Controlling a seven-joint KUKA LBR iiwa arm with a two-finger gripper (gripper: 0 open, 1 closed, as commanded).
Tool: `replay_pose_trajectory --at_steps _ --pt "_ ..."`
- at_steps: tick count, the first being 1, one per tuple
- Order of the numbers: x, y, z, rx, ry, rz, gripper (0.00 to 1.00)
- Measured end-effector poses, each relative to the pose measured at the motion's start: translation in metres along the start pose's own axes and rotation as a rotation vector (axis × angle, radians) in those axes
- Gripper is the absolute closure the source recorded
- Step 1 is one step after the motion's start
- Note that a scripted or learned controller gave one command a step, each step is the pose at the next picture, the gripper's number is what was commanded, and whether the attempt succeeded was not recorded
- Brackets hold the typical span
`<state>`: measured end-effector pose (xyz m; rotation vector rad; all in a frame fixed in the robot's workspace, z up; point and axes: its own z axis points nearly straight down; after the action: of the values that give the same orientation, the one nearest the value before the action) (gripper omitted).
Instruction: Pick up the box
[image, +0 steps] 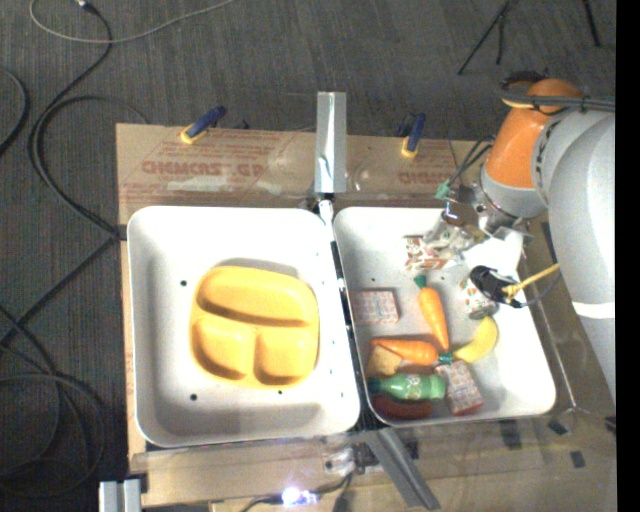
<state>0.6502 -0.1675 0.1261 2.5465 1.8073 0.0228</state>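
Pink-patterned box lies well apart from the pincer

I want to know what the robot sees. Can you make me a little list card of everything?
left bin: holds a yellow tray
right bin: toy food and small boxes
box: flat, by the left wall
carrot: middle, beside the banana
bottle: green, near the front edge
gripper: low over the back of the right bin
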Motion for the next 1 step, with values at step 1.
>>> replay_pose_trajectory --at_steps 1 --pt "-0.06 -0.0639 0.0259 0.025 0.012 0.02 1.0"
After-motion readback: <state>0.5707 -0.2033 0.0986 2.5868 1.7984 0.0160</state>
